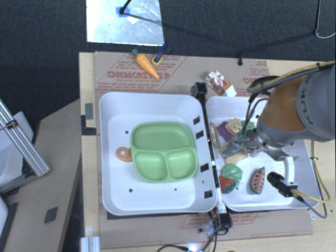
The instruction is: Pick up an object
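Reaching in from the right, the grey arm with its orange band holds the two-finger gripper point(242, 145) low in the right-hand shallow white bin point(302, 198), down among the toys at that bin's left side. Whether it is spread or pressed together cannot be told, since the wrist and cabling cover that spot, and nothing can be seen pinched in it.

Likely targets lie right around it: a small tan, bread-like piece point(233, 126) with a purple shape point(223, 133) beside it just above the gripper, and a pale beige lump point(235, 156) touching or just under it. Nearer the bin's front edge sit a green leafy toy with a red part point(230, 175) and a slice-shaped watermelon toy point(258, 180), both apart from the gripper.

Judging by this, the task is at the descent-and-grasp step: the gripper is at pick height, but no hold is confirmed. The next move calls for closing squarely on one item, probably the beige lump or the tan piece, then lifting straight up without dragging neighbours along.

Further out, the left white bin point(113, 109) holds a green three-compartment plastic plate point(163, 151) and a small orange ring point(124, 154). Beyond the bins, on the bench, lie an orange toy carrot point(146, 65) and a small printed carton point(220, 83).
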You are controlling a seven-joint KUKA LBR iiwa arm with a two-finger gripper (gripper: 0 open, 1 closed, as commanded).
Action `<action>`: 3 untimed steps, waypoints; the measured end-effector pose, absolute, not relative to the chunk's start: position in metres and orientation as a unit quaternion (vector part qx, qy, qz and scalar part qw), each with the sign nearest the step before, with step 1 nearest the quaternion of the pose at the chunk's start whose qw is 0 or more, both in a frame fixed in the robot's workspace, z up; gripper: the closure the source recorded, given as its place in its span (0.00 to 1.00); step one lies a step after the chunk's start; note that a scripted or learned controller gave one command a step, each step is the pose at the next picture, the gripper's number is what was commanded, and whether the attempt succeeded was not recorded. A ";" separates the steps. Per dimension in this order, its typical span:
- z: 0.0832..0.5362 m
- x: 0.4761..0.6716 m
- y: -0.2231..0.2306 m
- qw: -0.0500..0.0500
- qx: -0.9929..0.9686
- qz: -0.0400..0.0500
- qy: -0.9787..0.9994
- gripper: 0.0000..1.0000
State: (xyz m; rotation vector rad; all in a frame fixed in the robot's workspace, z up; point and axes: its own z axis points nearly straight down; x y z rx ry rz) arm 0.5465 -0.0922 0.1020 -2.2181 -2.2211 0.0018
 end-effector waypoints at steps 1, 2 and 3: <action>0.084 0.547 -0.092 0.000 -0.707 0.000 -0.708 0.00; 0.095 0.548 -0.092 -0.001 -0.707 -0.001 -0.707 1.00; 0.150 0.558 -0.098 -0.003 -0.706 -0.002 -0.708 1.00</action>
